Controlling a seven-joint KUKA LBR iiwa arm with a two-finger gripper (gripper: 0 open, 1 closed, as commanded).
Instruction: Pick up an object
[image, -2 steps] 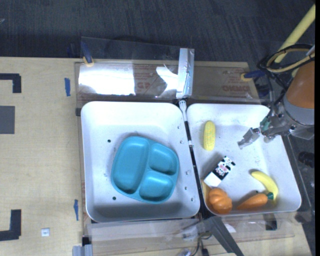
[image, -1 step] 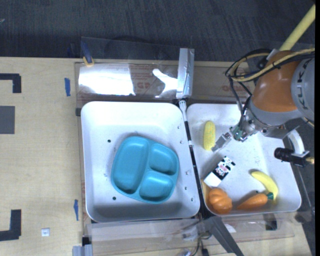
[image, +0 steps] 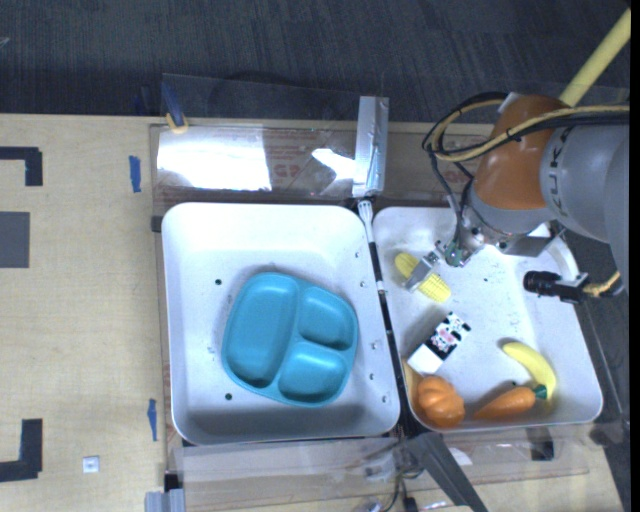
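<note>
Claw (image: 432, 268) low over the toy corn cob (image: 421, 279), state unclear. Probably light, hard, slippery; best gripped across the middle.

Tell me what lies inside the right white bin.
Inside the right white bin: a yellow corn cob under the pincer, a black-and-white toy, a yellow banana, an orange carrot, an orange pumpkin. The arm covers the far corner.

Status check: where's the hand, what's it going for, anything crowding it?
Hand low in right bin, at the corn cob. Grip unconfirmed. Black-and-white toy just below; banana, carrot, orange fruit farther off.
</note>
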